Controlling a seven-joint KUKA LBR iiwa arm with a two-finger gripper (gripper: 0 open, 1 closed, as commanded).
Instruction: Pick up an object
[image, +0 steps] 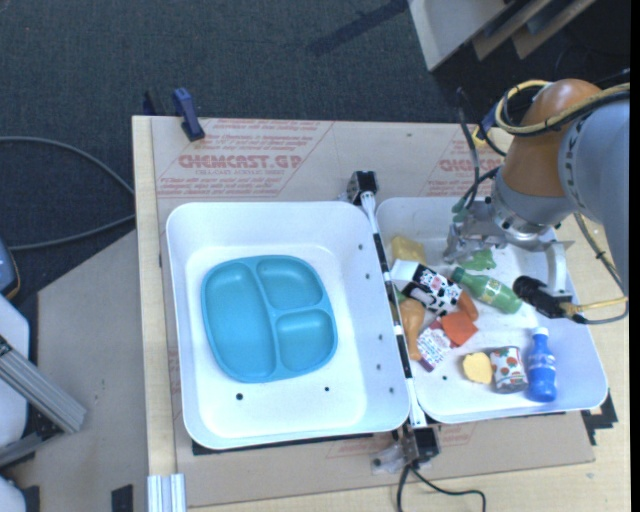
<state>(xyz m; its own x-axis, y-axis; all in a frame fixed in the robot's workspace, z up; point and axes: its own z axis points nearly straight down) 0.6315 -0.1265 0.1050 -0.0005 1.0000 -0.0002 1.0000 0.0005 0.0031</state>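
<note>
Green bottle (490, 290) lying in right bin (590, 385), just below tool (468, 246); tool state impossible to tell, tips hidden among clutter beside bottle.

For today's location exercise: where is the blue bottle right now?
The blue bottle stands in the right bin, near its front right corner, just right of the small can.

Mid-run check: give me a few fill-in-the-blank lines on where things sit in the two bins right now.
1. The blue divided tray lies in the ____ bin.
2. The tray has ____ compartments.
3. The blue bottle lies in the ____ bin.
4. The gripper hovers over the ____ bin.

Missing words: left; three; right; right
</note>
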